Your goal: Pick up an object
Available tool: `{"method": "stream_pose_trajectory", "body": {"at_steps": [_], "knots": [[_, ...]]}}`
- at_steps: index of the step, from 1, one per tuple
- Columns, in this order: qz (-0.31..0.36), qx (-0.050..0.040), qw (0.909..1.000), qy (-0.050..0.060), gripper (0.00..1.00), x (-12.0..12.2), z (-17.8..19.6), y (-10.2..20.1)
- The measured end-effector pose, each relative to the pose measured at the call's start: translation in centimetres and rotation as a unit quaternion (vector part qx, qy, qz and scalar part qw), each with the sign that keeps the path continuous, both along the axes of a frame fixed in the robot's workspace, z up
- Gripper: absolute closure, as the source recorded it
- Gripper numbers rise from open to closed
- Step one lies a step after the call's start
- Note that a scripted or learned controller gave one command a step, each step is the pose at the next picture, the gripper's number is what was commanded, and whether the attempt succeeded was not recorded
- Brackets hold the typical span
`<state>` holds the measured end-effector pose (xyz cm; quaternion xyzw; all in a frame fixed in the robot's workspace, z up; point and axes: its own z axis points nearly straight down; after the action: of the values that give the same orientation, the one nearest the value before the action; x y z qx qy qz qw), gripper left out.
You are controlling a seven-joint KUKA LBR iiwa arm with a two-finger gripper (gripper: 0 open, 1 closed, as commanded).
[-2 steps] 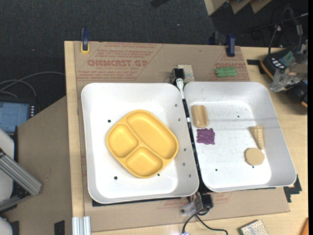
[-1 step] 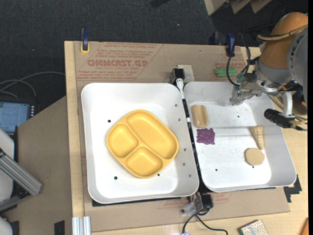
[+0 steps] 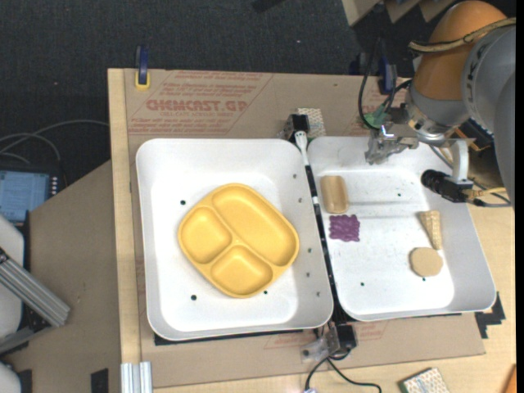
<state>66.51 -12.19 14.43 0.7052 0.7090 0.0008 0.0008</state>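
The right bin (image 3: 458, 297) holds a tan bread-like block (image 3: 333, 193) near its left wall, a purple clump (image 3: 344, 228) just below it, a tan cone-shaped piece (image 3: 431, 228) at the right and a round tan cookie (image 3: 426, 261) below that. My gripper (image 3: 380, 151) hangs over the far edge of the right bin, apart from all of these, with nothing seen between its fingers. The left bin (image 3: 155, 219) holds a yellow three-compartment plate (image 3: 237, 239).
The two bins sit side by side on a brown cardboard sheet (image 3: 196, 105). The arm's grey and orange body (image 3: 458, 47) fills the upper right. The middle and near part of the right bin is bare white floor.
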Motion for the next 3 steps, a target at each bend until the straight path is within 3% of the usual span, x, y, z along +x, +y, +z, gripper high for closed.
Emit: {"method": "stream_pose_trajectory", "body": {"at_steps": [1,2,3], "knots": [[-0.001,0.0010,1.0000,0.004,1.00,0.0,-6.1,2.7],[0.000,-0.0002,1.0000,-0.008,1.00,0.5,7.6,6.1],[-0.003,-0.0010,1.0000,-0.003,1.00,0.2,11.0,4.0]]}}
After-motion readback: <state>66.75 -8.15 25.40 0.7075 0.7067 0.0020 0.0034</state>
